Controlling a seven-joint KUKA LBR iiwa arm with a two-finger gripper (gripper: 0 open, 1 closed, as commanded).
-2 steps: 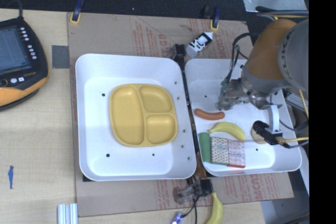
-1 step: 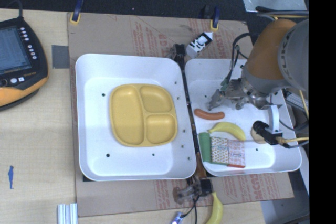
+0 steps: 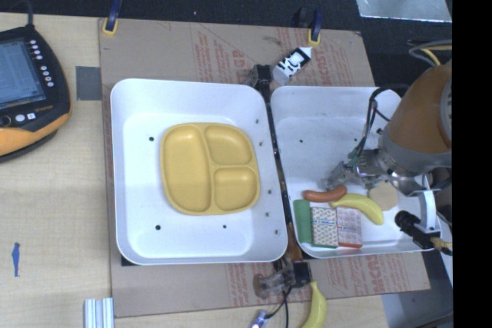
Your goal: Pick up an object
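The right bin (image 3: pixel 323 119) holds several items along its near edge. A red sausage (image 3: pixel 324 195) lies beside a yellow banana (image 3: pixel 360 206). Below them sit a red-and-white box (image 3: pixel 336 226) and a green flat piece (image 3: pixel 303 220). A pale round item (image 3: pixel 382 198) is partly hidden under the arm. My gripper (image 3: pixel 344 172) reaches in from the right and hangs low just above the sausage's right end, with nothing visibly held. In the left bin (image 3: pixel 131 165) lies a yellow divided plate (image 3: pixel 209 167).
A teach pendant (image 3: pixel 23 92) lies on the bench at far left. A black-and-white tag (image 3: pixel 292 63) sits behind the bins. Another banana (image 3: pixel 314 306) lies on the cardboard below the right bin. The far half of the right bin is bare white floor.
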